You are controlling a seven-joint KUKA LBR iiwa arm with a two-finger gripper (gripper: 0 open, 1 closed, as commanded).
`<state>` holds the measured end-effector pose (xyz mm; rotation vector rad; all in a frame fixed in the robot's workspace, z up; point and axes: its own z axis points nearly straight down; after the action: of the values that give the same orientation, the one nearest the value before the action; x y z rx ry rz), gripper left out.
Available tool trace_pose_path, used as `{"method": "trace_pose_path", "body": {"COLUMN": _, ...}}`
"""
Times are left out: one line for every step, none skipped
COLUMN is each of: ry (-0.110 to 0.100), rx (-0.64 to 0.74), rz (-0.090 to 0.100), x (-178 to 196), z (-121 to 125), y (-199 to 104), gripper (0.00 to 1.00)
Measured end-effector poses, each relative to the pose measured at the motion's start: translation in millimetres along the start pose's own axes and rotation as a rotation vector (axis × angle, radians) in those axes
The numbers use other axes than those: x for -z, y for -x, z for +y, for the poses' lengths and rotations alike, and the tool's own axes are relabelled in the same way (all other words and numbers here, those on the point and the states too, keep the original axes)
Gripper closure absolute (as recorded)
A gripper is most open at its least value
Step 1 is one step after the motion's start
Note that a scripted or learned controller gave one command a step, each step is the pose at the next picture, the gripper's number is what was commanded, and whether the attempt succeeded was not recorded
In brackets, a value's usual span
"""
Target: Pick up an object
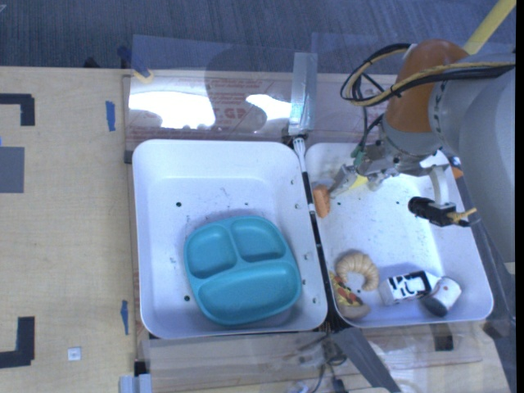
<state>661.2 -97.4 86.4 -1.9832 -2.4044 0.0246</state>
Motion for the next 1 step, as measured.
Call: {"method": "trace_pose_path", "body": {"ry": 0.012, "rx": 0.001, "rz": -0.009, "x": 12.9, "z": 2.2, "y": 1.9, "gripper": 1.0}}
